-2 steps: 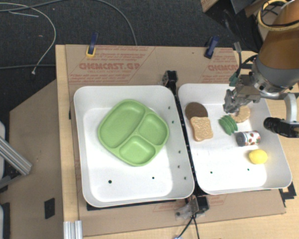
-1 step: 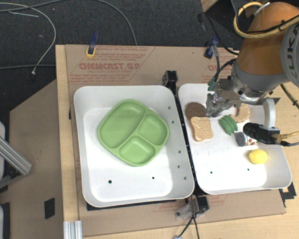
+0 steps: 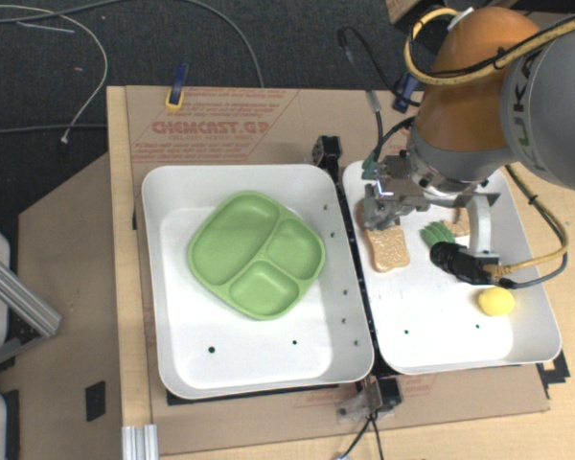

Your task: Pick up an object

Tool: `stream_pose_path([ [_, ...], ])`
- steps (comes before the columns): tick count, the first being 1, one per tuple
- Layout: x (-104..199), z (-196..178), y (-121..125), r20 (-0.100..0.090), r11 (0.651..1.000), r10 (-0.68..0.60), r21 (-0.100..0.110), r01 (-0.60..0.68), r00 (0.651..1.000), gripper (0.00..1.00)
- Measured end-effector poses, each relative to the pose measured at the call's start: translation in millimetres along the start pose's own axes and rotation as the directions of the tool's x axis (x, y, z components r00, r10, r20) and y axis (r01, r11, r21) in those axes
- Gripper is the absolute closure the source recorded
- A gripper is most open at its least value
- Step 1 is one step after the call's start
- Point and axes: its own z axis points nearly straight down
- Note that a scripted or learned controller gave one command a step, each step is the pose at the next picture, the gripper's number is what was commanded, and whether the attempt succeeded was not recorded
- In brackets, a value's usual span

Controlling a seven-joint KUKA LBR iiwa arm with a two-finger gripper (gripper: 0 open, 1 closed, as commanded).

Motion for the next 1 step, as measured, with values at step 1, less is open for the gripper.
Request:
stream_pose_path([
  [1,46.3,-1.6,-21.2,0.0,1.0,0.0,0.001,0.0,1.0,1.0],
])
